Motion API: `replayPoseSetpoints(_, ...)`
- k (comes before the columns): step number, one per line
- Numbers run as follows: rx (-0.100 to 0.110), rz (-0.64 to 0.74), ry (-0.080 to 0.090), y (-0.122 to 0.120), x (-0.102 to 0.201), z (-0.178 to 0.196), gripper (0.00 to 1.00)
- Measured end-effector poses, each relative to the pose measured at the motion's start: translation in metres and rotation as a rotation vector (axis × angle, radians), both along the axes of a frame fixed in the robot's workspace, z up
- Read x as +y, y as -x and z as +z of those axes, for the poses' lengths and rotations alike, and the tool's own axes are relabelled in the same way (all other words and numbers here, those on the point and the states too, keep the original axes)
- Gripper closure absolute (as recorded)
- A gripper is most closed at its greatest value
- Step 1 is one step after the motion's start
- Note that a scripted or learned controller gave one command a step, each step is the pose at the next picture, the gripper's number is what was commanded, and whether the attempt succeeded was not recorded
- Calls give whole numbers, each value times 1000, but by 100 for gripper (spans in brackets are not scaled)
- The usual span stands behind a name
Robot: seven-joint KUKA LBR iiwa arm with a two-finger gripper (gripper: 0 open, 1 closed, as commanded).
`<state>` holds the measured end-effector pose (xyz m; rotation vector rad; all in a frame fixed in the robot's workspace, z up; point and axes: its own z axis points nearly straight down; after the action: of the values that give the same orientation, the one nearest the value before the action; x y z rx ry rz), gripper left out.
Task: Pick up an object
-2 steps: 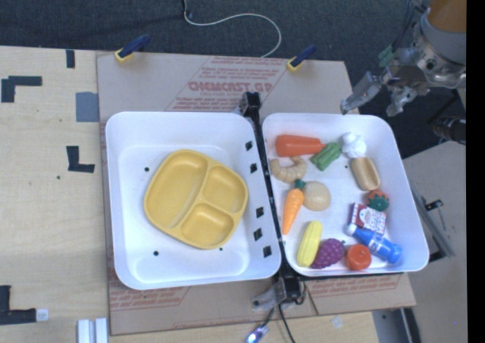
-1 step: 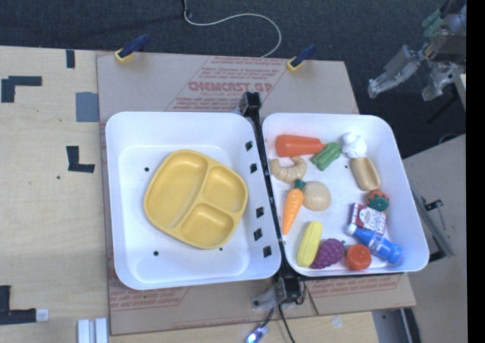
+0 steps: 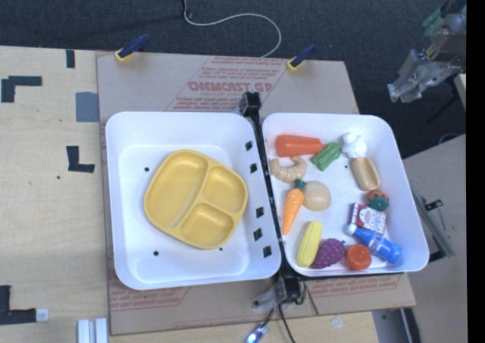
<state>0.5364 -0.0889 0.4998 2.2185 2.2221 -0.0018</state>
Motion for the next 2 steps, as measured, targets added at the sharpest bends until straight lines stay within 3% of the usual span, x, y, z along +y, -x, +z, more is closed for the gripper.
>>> replayPoseSetpoints(1, 22, 1, -5, 48, 52, -180, 100)
replayPoseSetpoints(2, 17, 5, -4, 56, 126, -298, 100)
